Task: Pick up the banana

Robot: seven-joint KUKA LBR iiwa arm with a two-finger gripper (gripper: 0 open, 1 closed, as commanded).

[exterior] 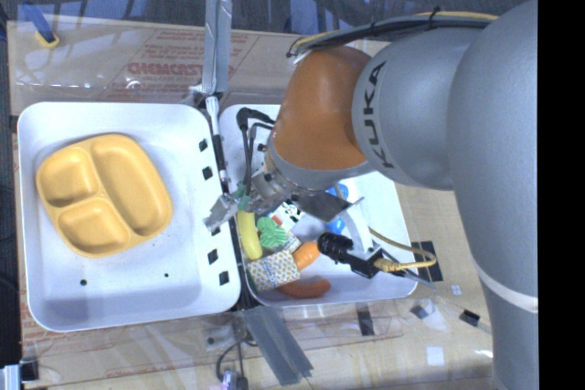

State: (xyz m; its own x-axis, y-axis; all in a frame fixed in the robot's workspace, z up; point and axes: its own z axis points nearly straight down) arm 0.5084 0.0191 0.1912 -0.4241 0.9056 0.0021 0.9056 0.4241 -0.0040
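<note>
The gripper (239, 201) hangs low at the left side of the right bin (395, 213), under the arm's big orange band (315, 119), and I cannot tell how its jaws stand because the metal parts there are small and jumbled. The banana (248, 236) lies just below the gripper — a short, smooth yellow thing, standing almost straight up and down in the picture, right by the bin's left wall. Beside it on the right sits a bumpy green toy (271, 235), then a small orange carrot (308, 255). Under the banana is a pale checked piece (273, 271), and a reddish sausage (304, 289) lies at the bottom edge. The left bin (110, 283) holds a yellow tray (102, 193) with three round-cornered hollows — smooth and shiny like plastic
</note>
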